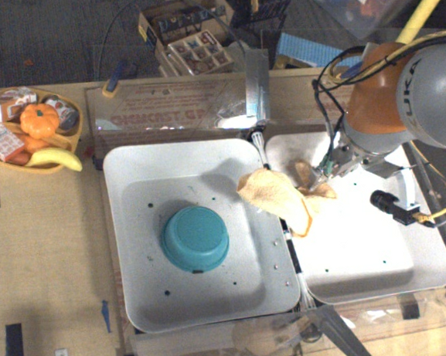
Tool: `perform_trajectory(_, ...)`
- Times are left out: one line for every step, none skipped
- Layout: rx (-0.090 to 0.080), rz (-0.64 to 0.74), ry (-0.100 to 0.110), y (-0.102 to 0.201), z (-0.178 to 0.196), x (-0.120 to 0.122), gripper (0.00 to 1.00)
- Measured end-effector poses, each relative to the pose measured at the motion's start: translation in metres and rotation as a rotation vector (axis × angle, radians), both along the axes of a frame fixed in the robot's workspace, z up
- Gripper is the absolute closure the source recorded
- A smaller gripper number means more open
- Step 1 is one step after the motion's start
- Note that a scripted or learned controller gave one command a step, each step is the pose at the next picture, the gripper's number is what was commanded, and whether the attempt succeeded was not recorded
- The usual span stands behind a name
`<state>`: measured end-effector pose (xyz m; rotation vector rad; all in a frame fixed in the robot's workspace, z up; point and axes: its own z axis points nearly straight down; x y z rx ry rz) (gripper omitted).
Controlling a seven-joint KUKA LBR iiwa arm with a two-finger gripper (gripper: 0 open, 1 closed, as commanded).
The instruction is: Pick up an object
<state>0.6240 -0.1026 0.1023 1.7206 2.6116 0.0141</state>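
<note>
My gripper (pixel 325 171): low in the upper left of the right bin (pixel 386 267), at the cloth's upper right end; I cannot tell from here how wide it stands.
Cloth (pixel 275 194): a pale yellow rag draped over the divider between the two bins, near frame centre.
Cloth's long axis: slanting from upper left to lower right, with a narrow tail curling down at the lower end.
Left bin (pixel 140 297): a teal bowl (pixel 196 238) sits upside down at its middle, well apart from the cloth.
Upper left of frame: a dish of toy food (pixel 27 138) on the bench.
</note>
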Motion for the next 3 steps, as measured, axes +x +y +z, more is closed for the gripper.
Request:
perform_trajectory(0.000, 0.000, 0.000, 0.000, 0.000, 0.000, 0.00)
perform_trajectory(-0.001, -0.005, -0.005, -0.003, 0.011, 0.001, 1.00)
perform_trajectory(-0.001, -0.004, -0.005, -0.003, 0.011, 0.001, 0.00)
